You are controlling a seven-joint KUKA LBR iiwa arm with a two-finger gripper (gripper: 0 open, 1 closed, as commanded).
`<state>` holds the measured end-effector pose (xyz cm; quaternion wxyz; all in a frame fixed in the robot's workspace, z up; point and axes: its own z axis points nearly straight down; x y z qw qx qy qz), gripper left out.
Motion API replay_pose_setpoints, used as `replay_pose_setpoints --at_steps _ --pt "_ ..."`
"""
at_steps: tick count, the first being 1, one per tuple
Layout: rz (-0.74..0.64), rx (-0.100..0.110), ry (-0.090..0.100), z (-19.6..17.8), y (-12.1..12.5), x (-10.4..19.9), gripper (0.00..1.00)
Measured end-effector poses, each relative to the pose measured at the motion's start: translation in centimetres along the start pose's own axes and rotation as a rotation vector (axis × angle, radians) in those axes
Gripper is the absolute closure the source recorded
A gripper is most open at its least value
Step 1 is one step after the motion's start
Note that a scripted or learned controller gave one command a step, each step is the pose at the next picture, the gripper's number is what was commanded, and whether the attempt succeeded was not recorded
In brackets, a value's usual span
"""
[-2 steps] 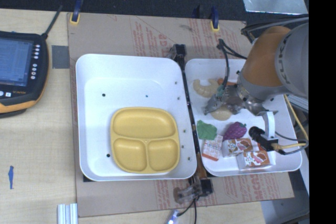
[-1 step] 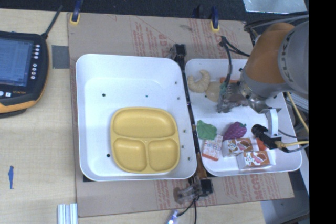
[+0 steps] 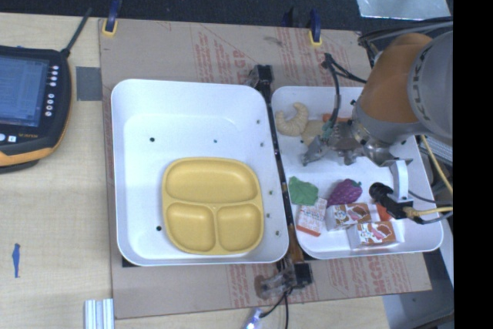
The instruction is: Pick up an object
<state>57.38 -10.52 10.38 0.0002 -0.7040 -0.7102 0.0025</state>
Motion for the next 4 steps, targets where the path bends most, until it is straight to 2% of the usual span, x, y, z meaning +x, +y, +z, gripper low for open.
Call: replay_pose_setpoints --at_steps 1,2,3,4 --pt "0.003 0.001 0.003 1.3 -5.5 -2.2 0.00" --pt "-0.002 -0.003 0.001 0.1 -5.4 -2.3 1.00" --pt "0.005 -0.002 0.003 -4.1 0.1 -6.8 1.00" --pt "0.006 -0.002 0.003 -8.7 0.8 -10.6 1.00"
